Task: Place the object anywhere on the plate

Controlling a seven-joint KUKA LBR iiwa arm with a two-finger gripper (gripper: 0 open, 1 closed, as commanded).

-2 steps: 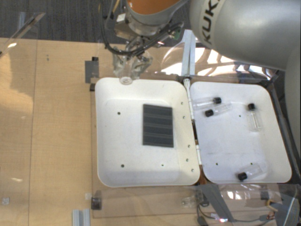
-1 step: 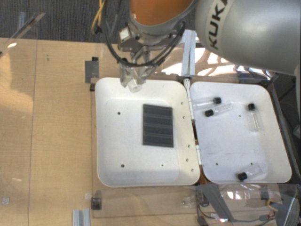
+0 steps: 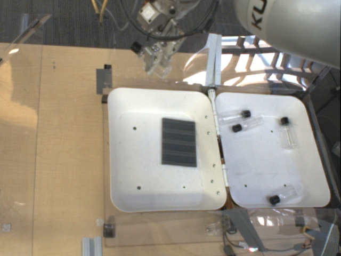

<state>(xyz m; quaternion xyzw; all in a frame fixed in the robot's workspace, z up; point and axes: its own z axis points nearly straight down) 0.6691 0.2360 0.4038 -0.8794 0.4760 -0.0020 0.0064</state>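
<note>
A light, slippery clear vial (image 3: 246, 125) near the right bin's (image 3: 314, 159) far-left corner would best be grasped mid-body, the gripper's (image 3: 158, 57) state being impossible to tell

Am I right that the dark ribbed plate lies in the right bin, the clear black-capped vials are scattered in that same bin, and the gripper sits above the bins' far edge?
Not quite. The camera view shows the dark ribbed plate in the left bin, not the right one. The clear black-capped vials are in the right bin, and the gripper sits above the bins' far edge.
</note>
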